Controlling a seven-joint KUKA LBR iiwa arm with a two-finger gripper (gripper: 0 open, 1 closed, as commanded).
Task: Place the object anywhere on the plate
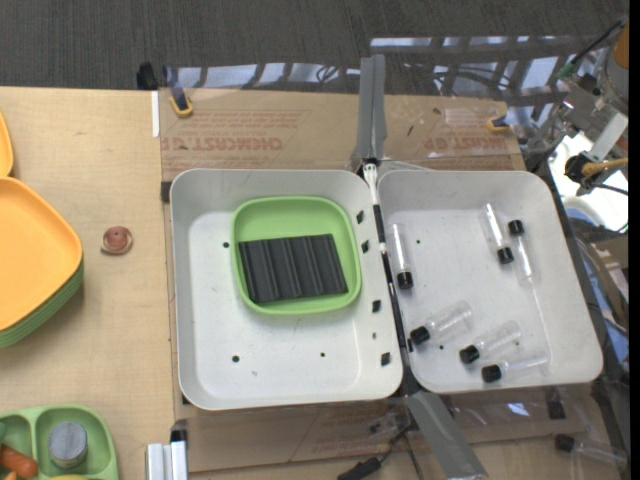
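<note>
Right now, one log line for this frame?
stage: pre-grasp | plate: green, left bin, dark ridged block on it | vials: six, clear, black caps, loose in right bin | vials on plate: none

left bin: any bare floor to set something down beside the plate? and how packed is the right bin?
Left bin: bare floor in front of the green plate, also a strip along its left wall. The plate's middle carries a dark ribbed mat. Right bin: clear vials crowd the front and back right; its centre is bare.
</note>
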